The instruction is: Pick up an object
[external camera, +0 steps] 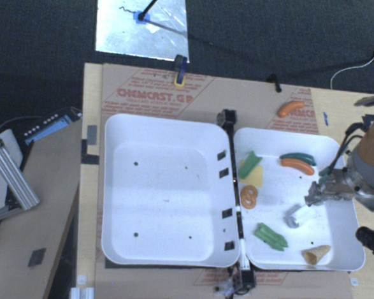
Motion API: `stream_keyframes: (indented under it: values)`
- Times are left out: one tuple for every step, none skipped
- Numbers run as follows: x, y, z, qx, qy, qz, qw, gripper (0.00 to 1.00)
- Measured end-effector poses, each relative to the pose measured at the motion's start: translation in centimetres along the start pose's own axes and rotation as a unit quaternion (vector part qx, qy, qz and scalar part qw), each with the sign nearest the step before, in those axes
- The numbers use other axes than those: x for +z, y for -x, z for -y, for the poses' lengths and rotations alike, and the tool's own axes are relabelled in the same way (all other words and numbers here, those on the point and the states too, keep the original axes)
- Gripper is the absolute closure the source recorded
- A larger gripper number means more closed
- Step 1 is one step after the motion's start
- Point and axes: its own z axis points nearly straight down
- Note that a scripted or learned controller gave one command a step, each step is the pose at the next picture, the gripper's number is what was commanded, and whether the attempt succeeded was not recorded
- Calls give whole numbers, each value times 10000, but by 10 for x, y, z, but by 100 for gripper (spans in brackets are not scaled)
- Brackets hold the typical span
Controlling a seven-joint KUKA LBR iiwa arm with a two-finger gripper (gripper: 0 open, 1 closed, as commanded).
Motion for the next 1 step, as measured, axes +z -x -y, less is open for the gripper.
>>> stream_keyframes:
  values:
    - [122, -12, 20, -2, 78, 23, 10000, 100]
